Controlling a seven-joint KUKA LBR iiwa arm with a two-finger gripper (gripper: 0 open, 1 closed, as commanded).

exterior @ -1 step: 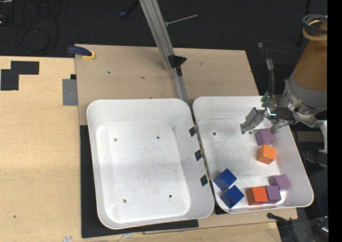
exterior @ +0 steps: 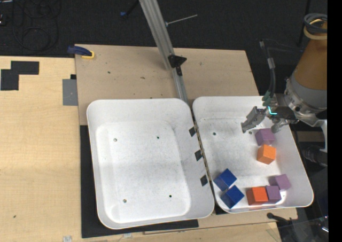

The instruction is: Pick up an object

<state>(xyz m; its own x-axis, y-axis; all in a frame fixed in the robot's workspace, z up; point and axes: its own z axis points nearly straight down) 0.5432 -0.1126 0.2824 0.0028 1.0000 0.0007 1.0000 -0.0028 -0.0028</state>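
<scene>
My gripper (exterior: pixel 263 122) hangs over the upper right part of the right bin (exterior: pixel 227 145), its two grey fingers spread open with nothing between them. Just below it lies a purple cube (exterior: pixel 264 137), close to the fingertips but not held. An orange cube (exterior: pixel 266 154) rests right under the purple one. Near the bin's front edge sit two blue cubes (exterior: pixel 225 178) (exterior: pixel 233 196), a red-orange block (exterior: pixel 258 195) and two more purple blocks (exterior: pixel 280 182) (exterior: pixel 273 193).
The left bin (exterior: pixel 139 161) stands beside the right one, joined by black clips (exterior: pixel 197 154). A slanted metal rail (exterior: pixel 160 32) rises behind the bins. The arm's grey and orange body (exterior: pixel 312 75) stands at the right.
</scene>
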